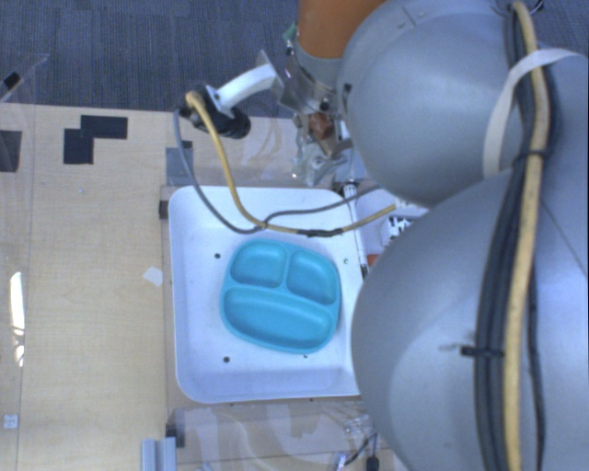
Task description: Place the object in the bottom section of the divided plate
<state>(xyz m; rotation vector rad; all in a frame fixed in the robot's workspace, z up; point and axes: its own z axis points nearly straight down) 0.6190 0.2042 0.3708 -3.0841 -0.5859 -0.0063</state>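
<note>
The grey arm [479, 230] filled most of the right half of the view, its big rounded links hiding nearly all of the right-hand bin and the right rim of the left one. The orange band [331, 23] was cut off by the top edge. Below it the wrist hardware and the claw [320, 152] hung over the far rim of the white bin [198, 368], but the claw was a tangle of metal and clear parts there, and I could not tell whether it was open or closed, nor whether anything was in it. The object to be placed could not be made out anywhere; a small patch of red and white [377, 241] at the arm's edge, just right of the bin's rim, was too hidden to name.

A yellow cable [230, 189] and a dark cable [207, 207] looped from the wrist down across the far part of the bin floor, ending near the plate's far edge. The near and left parts of the bin floor lay bare around the plate, and the pale wooden table [83, 304] stretched open to the left.

The divided plate [281, 296] was light blue with rounded corners, lying flat about the middle of the bin, slightly turned. It had two small sections on the far side and one long section on the near side; all three showed bare blue.
</note>
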